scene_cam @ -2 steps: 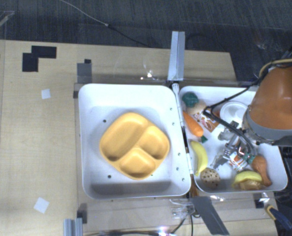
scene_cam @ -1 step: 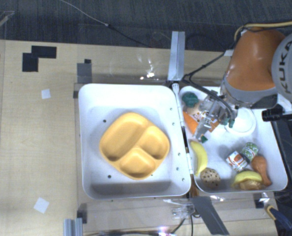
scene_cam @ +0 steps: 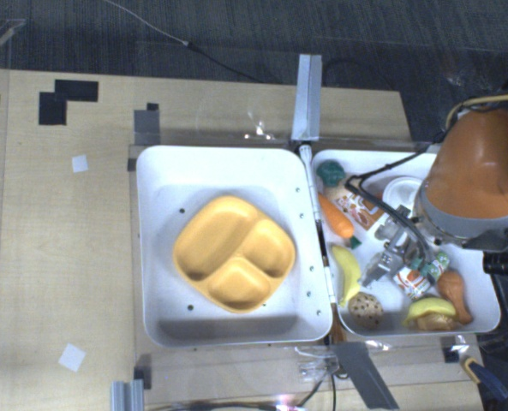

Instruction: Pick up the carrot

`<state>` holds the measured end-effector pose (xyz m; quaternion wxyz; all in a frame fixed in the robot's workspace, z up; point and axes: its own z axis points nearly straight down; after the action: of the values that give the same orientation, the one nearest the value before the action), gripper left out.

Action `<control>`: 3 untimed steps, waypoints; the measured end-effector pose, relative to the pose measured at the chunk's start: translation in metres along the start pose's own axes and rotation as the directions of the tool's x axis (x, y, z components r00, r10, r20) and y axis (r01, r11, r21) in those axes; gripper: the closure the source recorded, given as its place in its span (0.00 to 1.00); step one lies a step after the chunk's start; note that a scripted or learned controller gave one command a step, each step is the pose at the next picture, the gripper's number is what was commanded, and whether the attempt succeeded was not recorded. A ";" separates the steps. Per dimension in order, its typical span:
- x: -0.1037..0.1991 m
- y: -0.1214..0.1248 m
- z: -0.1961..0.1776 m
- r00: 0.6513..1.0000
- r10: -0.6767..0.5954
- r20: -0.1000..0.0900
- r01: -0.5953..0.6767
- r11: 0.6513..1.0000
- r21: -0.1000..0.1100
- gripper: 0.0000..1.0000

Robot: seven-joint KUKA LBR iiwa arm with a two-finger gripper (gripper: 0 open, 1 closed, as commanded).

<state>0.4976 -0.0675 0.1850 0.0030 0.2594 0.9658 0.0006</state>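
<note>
The orange carrot with a green top [scene_cam: 332, 205] lies by the left wall of the right white bin [scene_cam: 493, 313]. The metal gripper [scene_cam: 382, 265] hangs nearby, over a yellow banana [scene_cam: 348, 271]; I cannot tell its grip.

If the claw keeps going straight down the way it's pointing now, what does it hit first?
Most likely bare floor of the right bin, between the banana and the small bottle. The claw sits well short of the carrot. Depth is hard to judge from this slanted view.
</note>
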 end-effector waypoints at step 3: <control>-0.103 0.040 0.096 0.819 0.574 0.002 -0.574 0.819 -0.010 0.00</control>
<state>0.6079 -0.0845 0.0900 0.0062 0.5379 0.8429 0.0049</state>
